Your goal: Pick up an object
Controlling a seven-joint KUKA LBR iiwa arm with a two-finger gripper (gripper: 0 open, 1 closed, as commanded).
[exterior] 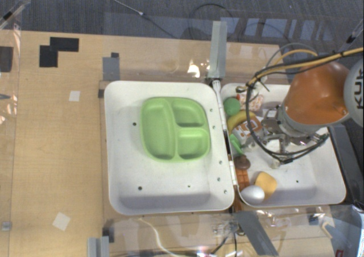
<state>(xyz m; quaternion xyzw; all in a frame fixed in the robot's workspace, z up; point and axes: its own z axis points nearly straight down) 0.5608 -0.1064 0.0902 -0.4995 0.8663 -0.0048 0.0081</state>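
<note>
My end effector (272,131) hangs over the right bin (318,190), near a banana (239,119); I cannot tell if it grasps anything. The green tray (173,129) lies in the left bin (128,187).

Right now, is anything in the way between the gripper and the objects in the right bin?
Nothing visible blocks it. The gripper is low in the right bin, beside the banana and green ball; the yellow piece and silver egg lie nearer.

text: dark letters "KU", cut off at the frame edge | on: grey robot arm (356,92) beside its orange band | other readable text: none
</note>
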